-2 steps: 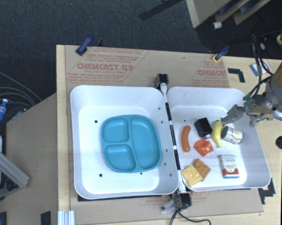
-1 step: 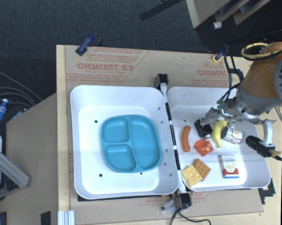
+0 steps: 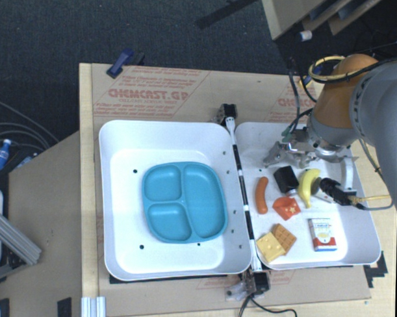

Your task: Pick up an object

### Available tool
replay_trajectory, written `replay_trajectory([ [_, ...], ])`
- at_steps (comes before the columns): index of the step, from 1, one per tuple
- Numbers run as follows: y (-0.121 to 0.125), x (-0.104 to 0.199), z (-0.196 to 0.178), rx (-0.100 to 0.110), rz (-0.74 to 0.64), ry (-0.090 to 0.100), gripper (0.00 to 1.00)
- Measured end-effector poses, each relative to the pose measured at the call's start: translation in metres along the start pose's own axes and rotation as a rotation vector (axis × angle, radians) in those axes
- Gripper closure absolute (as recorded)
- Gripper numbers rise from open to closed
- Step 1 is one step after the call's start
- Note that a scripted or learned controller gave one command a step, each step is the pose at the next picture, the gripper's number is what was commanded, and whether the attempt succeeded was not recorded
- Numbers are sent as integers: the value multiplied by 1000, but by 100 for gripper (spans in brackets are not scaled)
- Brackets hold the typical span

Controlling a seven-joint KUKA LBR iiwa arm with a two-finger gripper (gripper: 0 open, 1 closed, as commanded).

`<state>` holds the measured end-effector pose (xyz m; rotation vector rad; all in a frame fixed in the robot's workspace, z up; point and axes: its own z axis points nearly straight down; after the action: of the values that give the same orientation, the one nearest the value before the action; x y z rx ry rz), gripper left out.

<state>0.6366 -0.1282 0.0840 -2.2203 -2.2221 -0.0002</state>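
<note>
Camera view: the gripper (image 3: pixel 301 153) sits low over the upper part of the right bin (image 3: pixel 355 222), in the right half of the frame.
Gripper state: cannot tell whether it is apart or together, and nothing shows clamped in it.
Progress: judged not yet done, since every item lies on the bin floor. The grasp and the lift are both left.
Nearest candidates: the banana (image 3: pixel 307 186) is just below the gripper, with a black block (image 3: pixel 285 179) just beside the banana on its left.
Other candidates: the sausage (image 3: pixel 261 194), red piece (image 3: pixel 286 207), crackers (image 3: pixel 275 242) and carton (image 3: pixel 322 233) lie lower in the same bin.
Left bin (image 3: pixel 119 184): holds a blue divided plate (image 3: pixel 183 201) near its middle.
Edges: the sausage lies near the ridge where the two bins meet. The crackers are close to the lower rim, and the carton is near the lower right wall.
Crowding: the banana, black block and red piece lie close together, so a descent there may nudge a neighbour.
Open room: bare floor shows at the upper left of the right bin and along its right side. The left bin is bare all round the plate.
</note>
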Motion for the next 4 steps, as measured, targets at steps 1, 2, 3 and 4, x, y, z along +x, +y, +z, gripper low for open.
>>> replay_trajectory([
  [1, 30, 38, -1, -1, -1, 1, 0],
  [2, -46, 24, 0, 2, 1, 0, 0],
  [3, -45, 24, -11, -1, 2, 0, 100],
  [4, -88, 66, -118, -1, 0, 0, 100],
])
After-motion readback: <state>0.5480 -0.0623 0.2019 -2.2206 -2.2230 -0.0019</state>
